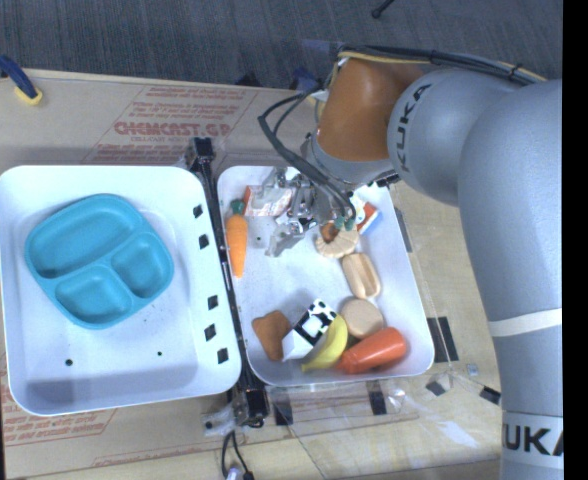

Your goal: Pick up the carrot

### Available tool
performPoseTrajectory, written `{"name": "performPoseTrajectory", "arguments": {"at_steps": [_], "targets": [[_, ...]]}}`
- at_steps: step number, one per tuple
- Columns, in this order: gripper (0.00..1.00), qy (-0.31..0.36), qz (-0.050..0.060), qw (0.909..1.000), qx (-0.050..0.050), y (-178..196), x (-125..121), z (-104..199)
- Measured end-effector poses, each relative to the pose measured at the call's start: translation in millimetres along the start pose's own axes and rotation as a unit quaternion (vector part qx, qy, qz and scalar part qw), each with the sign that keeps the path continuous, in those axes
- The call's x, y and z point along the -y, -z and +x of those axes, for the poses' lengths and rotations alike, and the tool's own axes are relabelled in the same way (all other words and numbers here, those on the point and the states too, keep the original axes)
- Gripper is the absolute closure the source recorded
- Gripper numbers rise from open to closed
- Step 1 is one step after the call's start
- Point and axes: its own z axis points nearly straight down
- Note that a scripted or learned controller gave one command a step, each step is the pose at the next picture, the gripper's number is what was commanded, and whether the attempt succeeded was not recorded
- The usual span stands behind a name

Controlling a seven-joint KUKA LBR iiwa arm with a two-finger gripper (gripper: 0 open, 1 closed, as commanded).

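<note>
Carrot [236, 243]: lies lengthwise in the right bin, hard against its 9 o'clock wall, green end toward 12 o'clock, orange tip toward 6 o'clock
Pincer [292, 230]: mine, hanging low over the 12 o'clock half of the right bin, at 3 o'clock from the carrot and apart from it; nothing sits between my fingers that I can make out, and I cannot tell how wide they stand
Arm [454, 138]: grey, with the orange band [359, 108] above my wrist, reaching in from 3 o'clock
Right bin [399, 268]: white and shallow, holding every loose item
Bread-like piece [361, 274]: tan, at 4 o'clock from my pincer
Banana [327, 346]: yellow, near the 6 o'clock wall, touching a round tan piece [362, 317] and a larger orange-red vegetable [376, 349]
Checkered block [317, 318]: black and white, just beside the banana at its 11 o'clock
Brown piece [270, 332]: at 9 o'clock from the banana
Left bin [34, 388]: white, holding a blue divided plate [99, 258] in its 12 o'clock half
Bench [124, 118]: brown board with red lettering under both bins
</note>
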Motion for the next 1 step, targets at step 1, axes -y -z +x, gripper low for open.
{"name": "performPoseTrajectory", "arguments": {"at_steps": [1], "targets": [[0.0,-0.081,-0.001,0.9967,-0.004,-14.8,-20.2,18.8]]}}
